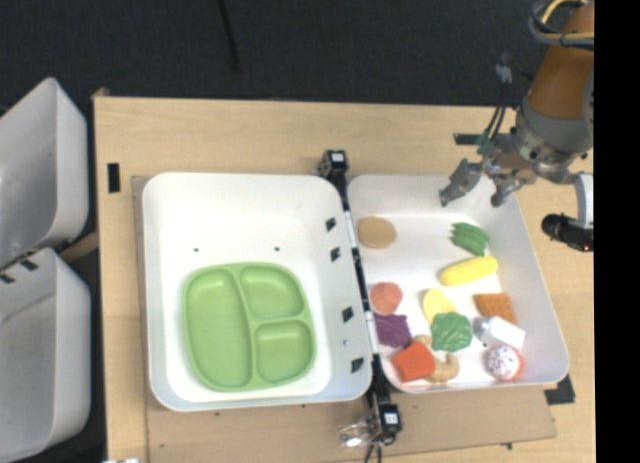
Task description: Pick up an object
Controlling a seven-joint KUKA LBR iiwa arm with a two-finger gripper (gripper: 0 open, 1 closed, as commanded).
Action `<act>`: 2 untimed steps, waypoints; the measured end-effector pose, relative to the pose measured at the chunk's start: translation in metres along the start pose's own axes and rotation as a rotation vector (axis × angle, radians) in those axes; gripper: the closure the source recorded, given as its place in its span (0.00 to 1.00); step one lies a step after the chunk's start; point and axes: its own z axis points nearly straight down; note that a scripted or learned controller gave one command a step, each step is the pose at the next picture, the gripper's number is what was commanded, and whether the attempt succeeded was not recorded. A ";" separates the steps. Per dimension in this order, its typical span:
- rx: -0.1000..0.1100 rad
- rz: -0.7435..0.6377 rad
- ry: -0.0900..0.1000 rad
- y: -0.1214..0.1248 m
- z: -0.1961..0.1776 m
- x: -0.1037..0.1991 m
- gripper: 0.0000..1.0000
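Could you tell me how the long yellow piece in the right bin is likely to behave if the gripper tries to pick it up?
The yellow piece looks rounded and elongated, so it may roll if nudged sideways. Its smooth, toy-like surface suggests it is probably light and somewhat slippery. The green item lies close beside it, so the gripper, open above the right bin, might bump that too.

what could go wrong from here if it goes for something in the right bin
The pincer hangs open over the far end of the right bin, away from most items. The toys crowd the near end: the green leafy piece, purple piece and red block touch, so a grasp may catch two or push them aside. The yellow corn is rounded and might slip out.
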 end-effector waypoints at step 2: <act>-0.006 -0.006 -0.002 0.011 0.052 0.002 0.00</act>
